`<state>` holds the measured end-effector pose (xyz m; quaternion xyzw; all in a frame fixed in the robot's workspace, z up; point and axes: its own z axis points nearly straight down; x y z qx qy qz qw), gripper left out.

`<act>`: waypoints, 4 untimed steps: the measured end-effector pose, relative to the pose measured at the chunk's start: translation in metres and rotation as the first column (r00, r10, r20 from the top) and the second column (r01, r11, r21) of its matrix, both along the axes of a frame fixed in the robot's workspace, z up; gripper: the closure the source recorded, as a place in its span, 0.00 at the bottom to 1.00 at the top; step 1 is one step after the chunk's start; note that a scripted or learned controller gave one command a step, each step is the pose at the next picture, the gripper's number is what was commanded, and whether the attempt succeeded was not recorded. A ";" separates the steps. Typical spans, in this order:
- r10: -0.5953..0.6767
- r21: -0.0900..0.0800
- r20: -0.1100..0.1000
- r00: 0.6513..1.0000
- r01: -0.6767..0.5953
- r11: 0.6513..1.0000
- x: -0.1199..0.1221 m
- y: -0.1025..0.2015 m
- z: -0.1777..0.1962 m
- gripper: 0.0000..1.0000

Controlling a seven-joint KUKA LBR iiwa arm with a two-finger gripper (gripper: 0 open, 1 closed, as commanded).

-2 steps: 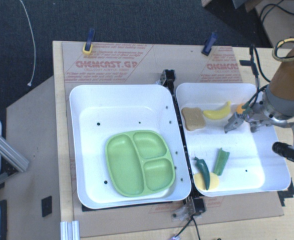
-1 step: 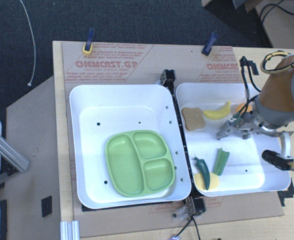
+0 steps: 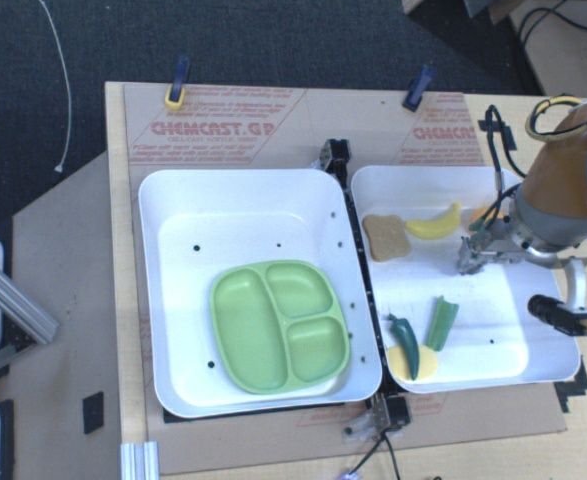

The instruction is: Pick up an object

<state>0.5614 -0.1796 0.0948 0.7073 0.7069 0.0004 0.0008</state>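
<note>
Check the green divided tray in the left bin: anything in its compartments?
Empty. All three compartments of the green divided tray show bare green surface.

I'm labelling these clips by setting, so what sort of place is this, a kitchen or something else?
Most likely a robot test bench in a lab, not a kitchen. Two white bins sit clamped on a board, a robot arm reaches over the right one, and the banana, bread slice and green plate look like toy props.

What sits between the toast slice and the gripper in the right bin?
In the camera view, the banana lies between the toast slice and the gripper, toward the bin's back wall. Below the banana that stretch is bare white bin floor.
</note>
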 end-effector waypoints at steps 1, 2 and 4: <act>0.000 -0.002 0.003 1.000 0.000 1.000 -0.009 -0.004 0.052 1.00; 0.002 -0.002 0.006 1.000 -0.002 1.000 -0.007 0.000 0.116 1.00; 0.006 0.003 -0.003 1.000 -0.006 1.000 0.005 0.046 0.158 1.00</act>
